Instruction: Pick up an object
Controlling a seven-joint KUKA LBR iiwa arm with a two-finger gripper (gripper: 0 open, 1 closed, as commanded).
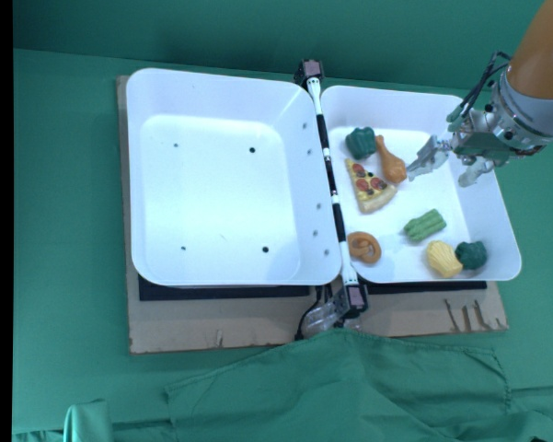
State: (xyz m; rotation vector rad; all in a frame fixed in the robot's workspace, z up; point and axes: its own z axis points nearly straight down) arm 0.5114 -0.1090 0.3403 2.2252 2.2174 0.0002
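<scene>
The green tabletop [64, 201] carries a sheet of cardboard [166, 334], and a rumpled green cloth [350, 389] lies over the cardboard's near edge. On the cardboard sit two white bins side by side. The left bin [156, 95] has only a few small dark dots on its floor. A black and white bar [327, 168] runs along the seam between the bins, with a dark clamp at each end.

The right bin [497, 238] holds all the toy food. Taking the pizza slice [369, 185] as the landmark: it lies near the bar, pointing toward the near side. Just behind it sits a dark green pepper [360, 142], and touching that pepper's right side is an orange drumstick [390, 161], which slants down past the pizza's upper right corner. In front of the pizza, close to the bar, is a brown pretzel [363, 247]. Right of the pizza and a little nearer lies a green ridged vegetable [424, 225]. Farther right and nearer still, a yellow corn piece [443, 259] touches a dark green broccoli [471, 254] by the bin's near right corner.

The gripper [446, 159] reaches in right of the pizza, just beyond the drumstick's fat end. Its jaws stand spread apart with nothing between them; one finger [427, 157] is just beside the drumstick, the other [471, 172] well clear to the right.
</scene>
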